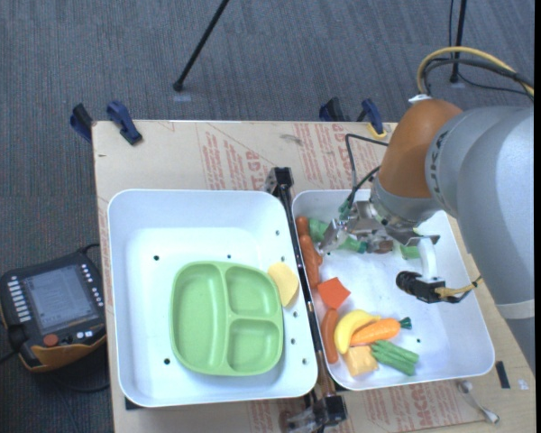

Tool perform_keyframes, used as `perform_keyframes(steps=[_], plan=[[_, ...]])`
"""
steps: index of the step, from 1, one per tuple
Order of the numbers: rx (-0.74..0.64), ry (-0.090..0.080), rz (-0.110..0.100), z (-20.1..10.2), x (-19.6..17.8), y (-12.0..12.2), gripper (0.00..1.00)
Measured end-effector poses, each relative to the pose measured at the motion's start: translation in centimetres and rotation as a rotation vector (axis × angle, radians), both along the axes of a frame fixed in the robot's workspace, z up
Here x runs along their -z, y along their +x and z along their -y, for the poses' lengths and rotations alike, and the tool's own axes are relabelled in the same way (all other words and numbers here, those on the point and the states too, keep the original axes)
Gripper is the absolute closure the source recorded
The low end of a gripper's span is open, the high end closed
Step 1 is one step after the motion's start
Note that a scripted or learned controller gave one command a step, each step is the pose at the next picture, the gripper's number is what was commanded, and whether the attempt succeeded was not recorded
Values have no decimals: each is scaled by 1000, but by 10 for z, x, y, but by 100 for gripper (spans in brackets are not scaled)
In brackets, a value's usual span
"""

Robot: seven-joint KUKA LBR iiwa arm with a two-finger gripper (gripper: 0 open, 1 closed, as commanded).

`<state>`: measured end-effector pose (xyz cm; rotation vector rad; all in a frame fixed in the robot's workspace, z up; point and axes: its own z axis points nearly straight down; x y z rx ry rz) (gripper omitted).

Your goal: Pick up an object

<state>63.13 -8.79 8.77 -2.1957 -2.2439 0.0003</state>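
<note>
The claw sits low in the right bin — its opening can't be judged, nor any hold. The toy food lies crowded: orange block, banana, carrot. A descent may pinch two pieces — or slip off rounded plastic.
</note>
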Motion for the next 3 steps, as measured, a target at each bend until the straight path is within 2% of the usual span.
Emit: perform_keyframes(steps=[1,2,3], plan=[[64,0,0,-11,-100,-132,0],[-137,1,-3,-58,-99,-156,0],[-257,0,0,-44,-100,-95,0]])
